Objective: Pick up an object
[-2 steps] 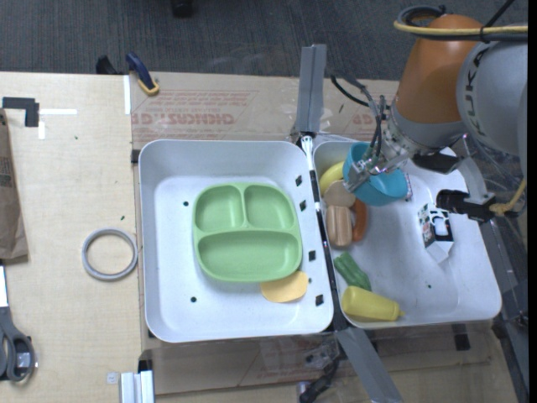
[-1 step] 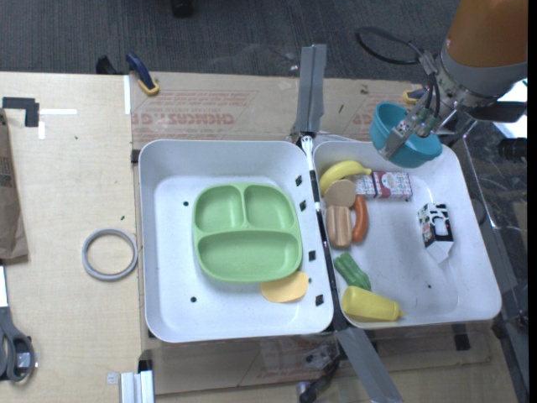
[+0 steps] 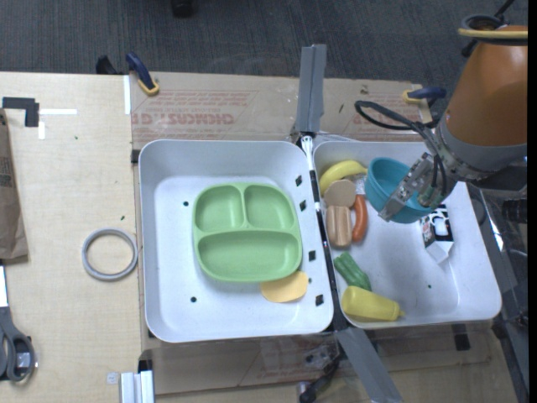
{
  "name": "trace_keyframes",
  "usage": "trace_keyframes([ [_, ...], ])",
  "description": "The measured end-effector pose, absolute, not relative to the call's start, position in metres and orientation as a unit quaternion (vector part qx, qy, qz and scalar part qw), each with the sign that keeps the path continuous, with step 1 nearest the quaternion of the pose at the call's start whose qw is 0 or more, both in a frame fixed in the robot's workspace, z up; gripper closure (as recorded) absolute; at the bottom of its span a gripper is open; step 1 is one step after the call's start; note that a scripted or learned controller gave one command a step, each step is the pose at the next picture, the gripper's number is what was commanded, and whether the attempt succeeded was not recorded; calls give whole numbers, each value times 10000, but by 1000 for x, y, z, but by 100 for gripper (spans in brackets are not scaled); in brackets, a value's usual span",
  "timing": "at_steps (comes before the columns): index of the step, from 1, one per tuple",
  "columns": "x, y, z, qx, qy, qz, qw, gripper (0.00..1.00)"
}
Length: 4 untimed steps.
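A: Position of the arm [image 3: 491, 82]?

B: It reaches in from the right over the right bin [image 3: 457, 292]. The gripper [image 3: 411, 193] sits at the near edge of the blue bowl [image 3: 388, 183], which lies in the back half of that bin. One finger [image 3: 401, 198] overlaps the bowl's right side.

A: Finger state?

B: Cannot tell. The fingers are blurred against the bowl, and whether they clamp its rim or only lie in front of it is not readable.

A: Other contents, taking the blue bowl as reference.

B: Yellow banana [image 3: 340, 172] just left of the bowl, touching or nearly so. Below the banana, a tan wooden piece [image 3: 339, 212] with an orange item [image 3: 361, 217] beside it, both left and toward the front from the bowl. Green pepper-like item [image 3: 351, 269] and a yellow item [image 3: 369, 306] farther to the front, well apart from the bowl. A small black-and-white packet [image 3: 436, 232] lies just to the front-right of the bowl.

A: Left bin [image 3: 159, 250]?

B: Well left of the bowl. It holds a green divided plate [image 3: 247, 232] with a yellow disc [image 3: 285, 289] touching the plate's front edge.

A: Outside the bins?

B: A grey ring [image 3: 109, 253] on the bench, far left of the bowl.
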<state>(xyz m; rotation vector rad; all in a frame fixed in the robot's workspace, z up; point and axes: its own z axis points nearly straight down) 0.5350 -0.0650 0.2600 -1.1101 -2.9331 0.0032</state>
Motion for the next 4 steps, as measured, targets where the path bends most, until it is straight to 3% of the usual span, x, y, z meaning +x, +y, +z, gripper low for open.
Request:
trace_keyframes([
  [1, 528, -54, 276, 88, -10000, -6, 2, 100],
  [2, 534, -130, 311, -464, -9989, -2, 1, 100],
  [3, 534, -130, 311, -460, -9989, -3, -5, 0],
  [4, 576, -124, 246, -2567, -9665, 1, 7, 0],
])
